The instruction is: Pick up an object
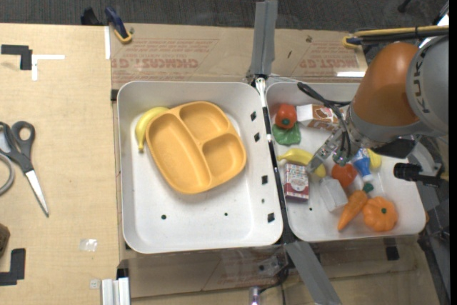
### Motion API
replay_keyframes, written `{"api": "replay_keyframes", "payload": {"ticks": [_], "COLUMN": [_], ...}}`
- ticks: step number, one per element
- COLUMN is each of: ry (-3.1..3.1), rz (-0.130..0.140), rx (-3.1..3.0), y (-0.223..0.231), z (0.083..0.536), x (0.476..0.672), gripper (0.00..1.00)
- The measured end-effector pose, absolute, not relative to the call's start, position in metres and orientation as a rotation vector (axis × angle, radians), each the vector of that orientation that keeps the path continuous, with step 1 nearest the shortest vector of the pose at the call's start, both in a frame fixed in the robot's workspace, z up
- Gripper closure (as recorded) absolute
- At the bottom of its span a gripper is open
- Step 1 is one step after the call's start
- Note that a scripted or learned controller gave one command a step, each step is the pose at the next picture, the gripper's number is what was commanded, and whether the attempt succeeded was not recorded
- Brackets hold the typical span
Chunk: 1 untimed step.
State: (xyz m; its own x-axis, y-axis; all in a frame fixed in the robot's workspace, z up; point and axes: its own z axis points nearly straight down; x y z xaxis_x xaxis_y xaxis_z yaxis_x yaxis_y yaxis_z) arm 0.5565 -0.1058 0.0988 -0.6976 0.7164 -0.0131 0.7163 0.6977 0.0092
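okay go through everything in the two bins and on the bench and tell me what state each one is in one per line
Orange three-compartment plastic plate: flat in the left bin, nothing in its compartments.
Yellow toy banana: lying against the plate's left rim.
Red toy tomato with green top: upright, right bin.
Orange toy carrot: lying tilted.
Small orange toy pumpkin: upright.
Grey-handled scissors: closed, on the bench.
End effector: low over the right bin.

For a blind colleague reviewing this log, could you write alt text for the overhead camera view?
The arm's end effector reaches down into the cluttered right bin, among a toy carrot, small pumpkin, tomato and red packet. The left bin holds a yellow divided plate with a banana at its edge. Scissors lie on the bench.
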Motion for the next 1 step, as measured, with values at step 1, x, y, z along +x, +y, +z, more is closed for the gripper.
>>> {"api": "replay_keyframes", "payload": {"ticks": [1], "ry": [2.855], "rz": [-0.002], "rx": [1.309], "y": [-0.0313], "z": [0.1915], "x": [0.5837], "gripper": [1.0]}}
